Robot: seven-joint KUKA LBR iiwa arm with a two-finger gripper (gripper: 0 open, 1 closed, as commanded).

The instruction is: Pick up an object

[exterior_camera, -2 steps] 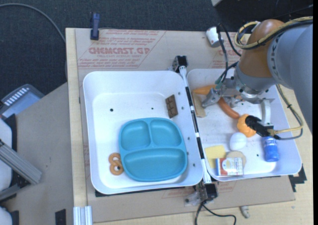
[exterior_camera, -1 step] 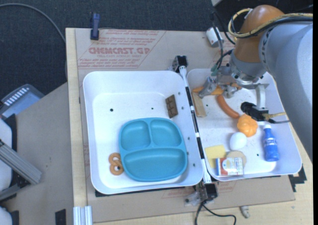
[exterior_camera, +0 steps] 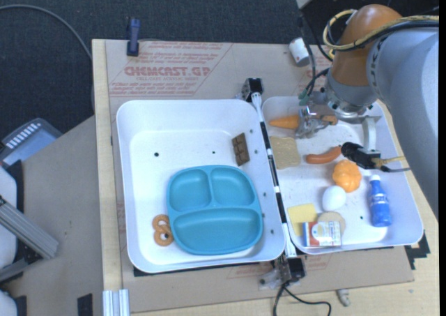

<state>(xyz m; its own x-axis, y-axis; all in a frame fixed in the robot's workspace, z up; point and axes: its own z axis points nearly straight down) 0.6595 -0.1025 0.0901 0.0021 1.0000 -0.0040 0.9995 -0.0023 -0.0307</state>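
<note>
Gripper [exterior_camera: 307,123] sat low over the carrot [exterior_camera: 284,123] at the right bin's [exterior_camera: 411,227] far left corner; can't tell whether it grasped anything.
Count, 2 bins: left bin [exterior_camera: 132,133] held 3 things — 1 blue divided plate [exterior_camera: 213,208], 1 pretzel [exterior_camera: 163,229] touching the plate's left edge, 1 brown chocolate bar [exterior_camera: 240,148] near the bin's right wall. Right bin held approx. 9 — 1 carrot, 1 tan bread slice [exterior_camera: 284,151] just below it, 1 sausage [exterior_camera: 325,156], 1 orange [exterior_camera: 347,175], 1 white egg [exterior_camera: 334,198] touching the orange, 1 blue bottle [exterior_camera: 379,201] by the right wall, 1 yellow cheese block [exterior_camera: 301,214], 1 small carton [exterior_camera: 322,234] and 1 round cracker [exterior_camera: 332,220] next to it at the near edge.
</note>
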